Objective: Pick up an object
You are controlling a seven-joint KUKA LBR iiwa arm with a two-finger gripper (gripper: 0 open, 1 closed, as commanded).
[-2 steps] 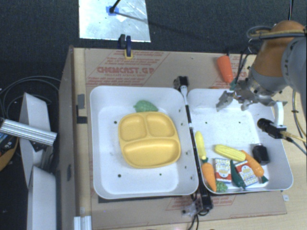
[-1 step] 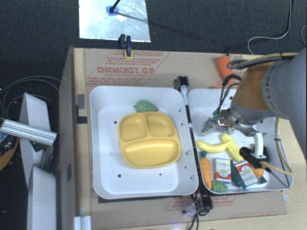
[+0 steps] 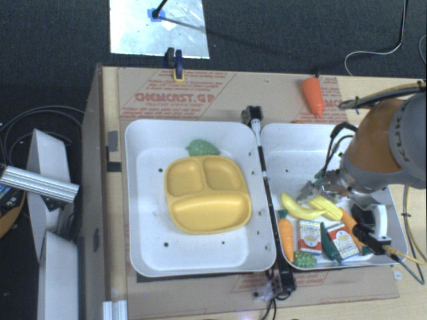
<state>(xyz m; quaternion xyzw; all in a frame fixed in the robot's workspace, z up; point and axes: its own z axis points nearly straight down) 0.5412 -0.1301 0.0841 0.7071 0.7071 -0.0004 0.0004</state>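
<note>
progress: nothing lifted | jaws (image 3: pixel 313 191) hovering beside the banana (image 3: pixel 301 209), state: cannot tell | remaining: gripping and raising from right bin (image 3: pixel 293 151)

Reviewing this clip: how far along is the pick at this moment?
Done: the arm has reached into the right bin, with the hand low over the yellow banana at the toy pile. In hand: nothing visibly gripped. Left: grasping and lifting an object; the carrot and cartons lie in the bin.

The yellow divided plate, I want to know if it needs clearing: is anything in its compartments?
Empty. All three compartments of the yellow plate show bare yellow; the green leafy item lies just beyond its far rim.
</note>
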